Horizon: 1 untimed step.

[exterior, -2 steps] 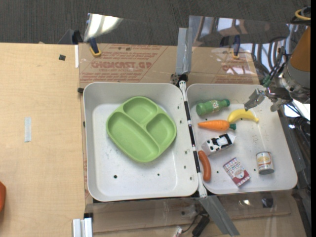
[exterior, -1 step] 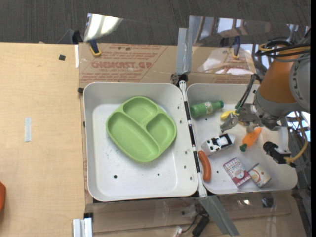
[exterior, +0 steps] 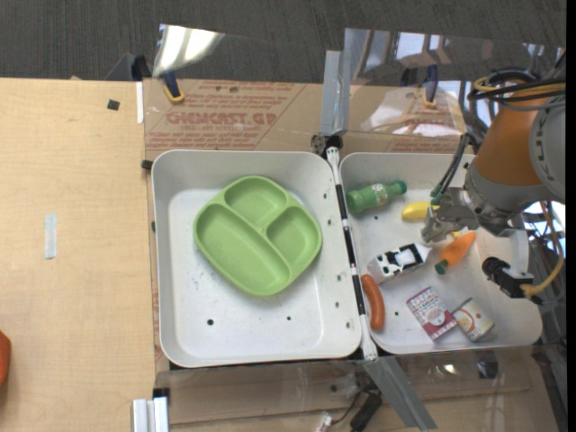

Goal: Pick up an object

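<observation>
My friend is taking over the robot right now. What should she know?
Gripper: hovering in the right white bin, by the yellow banana toy and orange carrot toy; I can't tell its state.
Right bin also holds a green plastic bottle, black-and-white cow toy, red sausage toy and two small packets.
Left white bin: green divided plate.
Done: nothing visibly lifted.
Left: pick up one object.
</observation>
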Motion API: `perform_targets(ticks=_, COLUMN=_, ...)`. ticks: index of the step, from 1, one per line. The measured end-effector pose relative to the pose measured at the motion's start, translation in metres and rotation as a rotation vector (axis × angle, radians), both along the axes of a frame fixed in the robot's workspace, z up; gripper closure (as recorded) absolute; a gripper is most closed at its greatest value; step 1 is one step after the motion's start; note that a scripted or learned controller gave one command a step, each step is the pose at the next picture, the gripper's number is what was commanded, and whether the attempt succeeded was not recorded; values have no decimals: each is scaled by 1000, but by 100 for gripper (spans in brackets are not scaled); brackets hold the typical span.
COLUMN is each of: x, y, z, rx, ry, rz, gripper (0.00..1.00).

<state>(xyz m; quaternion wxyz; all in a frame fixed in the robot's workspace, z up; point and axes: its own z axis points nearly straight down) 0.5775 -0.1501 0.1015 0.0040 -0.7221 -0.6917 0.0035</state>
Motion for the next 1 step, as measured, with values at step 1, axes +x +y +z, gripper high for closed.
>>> perform_targets(ticks=1, x=76, y=-53, z=-17, rx=6, ry=16, rz=11, gripper=100)
